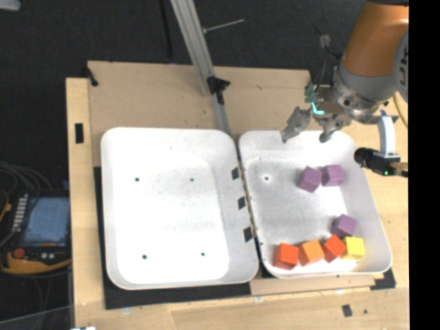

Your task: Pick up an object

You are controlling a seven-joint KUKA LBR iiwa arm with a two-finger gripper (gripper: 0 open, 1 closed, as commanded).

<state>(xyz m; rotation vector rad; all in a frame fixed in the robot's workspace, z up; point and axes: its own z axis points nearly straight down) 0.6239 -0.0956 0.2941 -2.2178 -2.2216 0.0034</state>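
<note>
Two shallow white bins sat side by side on the desk (289, 81). The left bin (117, 184) held no blocks. The right bin (275, 150) held seven small blocks: two purple blocks (321, 177) touching each other near its middle, a third purple block (344, 224) lower and closer to the right wall, and along the near wall a row of red block (286, 255), orange block (311, 251), a second red block (334, 247) and yellow block (354, 246), packed edge to edge.

The gripper (305, 134) hung over the far edge of the right bin, its two fingers spread apart with nothing between them. The pair of purple blocks lay nearest to it, a little nearer the camera and slightly right of the fingertips, and apart from them. The row of four lay well away, at the opposite end of the bin.

The bin floor left of the purple pair was bare up to the wall shared with the left bin. The row pressed against the near wall, and the yellow block sat in the bin's near right corner.
</note>
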